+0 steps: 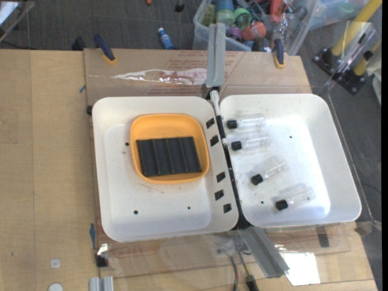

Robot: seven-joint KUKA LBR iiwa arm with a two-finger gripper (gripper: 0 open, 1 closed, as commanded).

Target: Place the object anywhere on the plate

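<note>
Black ridged block [168,156] on orange plate [140,132] (left bin [115,217]).

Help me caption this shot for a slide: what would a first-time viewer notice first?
The orange plate in the left bin stands out most, with a dark ribbed block lying flat on it. Next come four clear vials with black caps, scattered apart in the right bin. Behind the bench, a clear tub of colourful clutter sits on the floor at the top.

No legible text or labels.
</note>
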